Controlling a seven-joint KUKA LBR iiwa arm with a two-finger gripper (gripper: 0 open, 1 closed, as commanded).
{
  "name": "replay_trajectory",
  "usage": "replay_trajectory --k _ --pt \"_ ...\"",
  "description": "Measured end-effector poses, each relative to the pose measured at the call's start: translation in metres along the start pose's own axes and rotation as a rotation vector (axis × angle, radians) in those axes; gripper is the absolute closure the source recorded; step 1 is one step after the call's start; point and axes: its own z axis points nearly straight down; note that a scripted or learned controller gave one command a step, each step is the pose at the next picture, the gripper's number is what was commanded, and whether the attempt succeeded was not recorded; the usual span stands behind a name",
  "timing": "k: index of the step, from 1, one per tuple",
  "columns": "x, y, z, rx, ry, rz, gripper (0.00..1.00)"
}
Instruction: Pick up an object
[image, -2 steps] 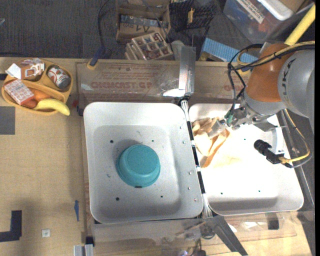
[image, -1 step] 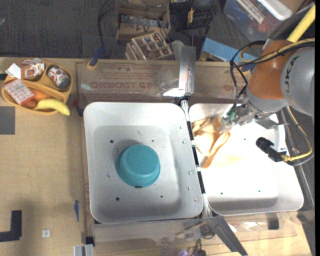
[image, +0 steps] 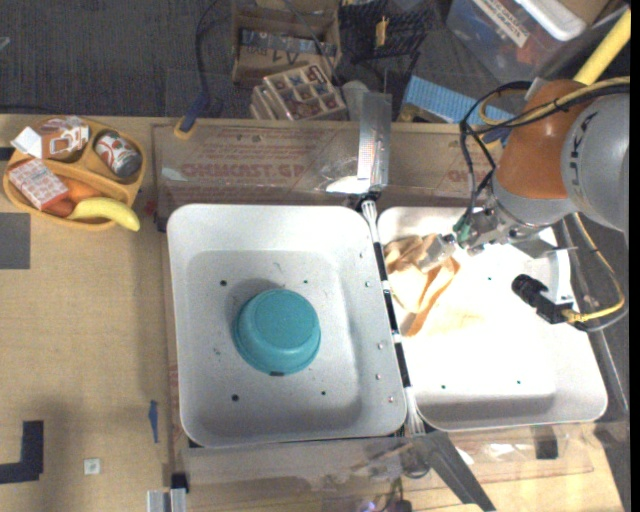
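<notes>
Teal round bowl (image: 279, 331), upside down, in left bin (image: 195, 250).

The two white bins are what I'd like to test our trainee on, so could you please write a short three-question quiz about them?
1. True or false: the teal bowl lies in the left bin.
2. Which bin does the gripper hang over?
A. left
B. right
3. Fill in: the tan and orange object lies near the right bin's ____ wall.

Key
1. True.
2. B.
3. Left, beside the divide between the bins.
</notes>
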Motion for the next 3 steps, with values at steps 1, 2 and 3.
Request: replay_trajectory --k 1,2,3 --pt "-0.026 0.013 -0.045 0.021 0.007 0.002 0.00" --pt "-0.001 0.010 0.033 0.013 0.005 -0.056 0.00" --pt "-0.002 0.012 0.022 0.008 0.004 -0.055 1.00"
